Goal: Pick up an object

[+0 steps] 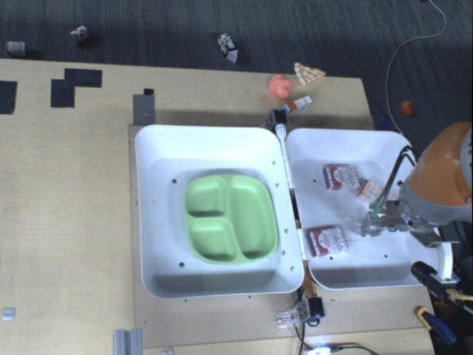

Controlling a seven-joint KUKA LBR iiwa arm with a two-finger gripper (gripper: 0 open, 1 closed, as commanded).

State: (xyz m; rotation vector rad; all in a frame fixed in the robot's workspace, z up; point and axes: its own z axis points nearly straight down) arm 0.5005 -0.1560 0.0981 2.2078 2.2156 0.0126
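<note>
My end effector [377, 217] hung by two packets [341, 177]; grip state unclear, so I risked closing on bare bin [355, 276]

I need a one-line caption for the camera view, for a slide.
Robot hand low in the right bin near two small packets; green divided tray in the left bin.

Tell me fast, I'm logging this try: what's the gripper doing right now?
Gripper: low in the right bin, beside a packet; open or closed cannot be told.
</note>
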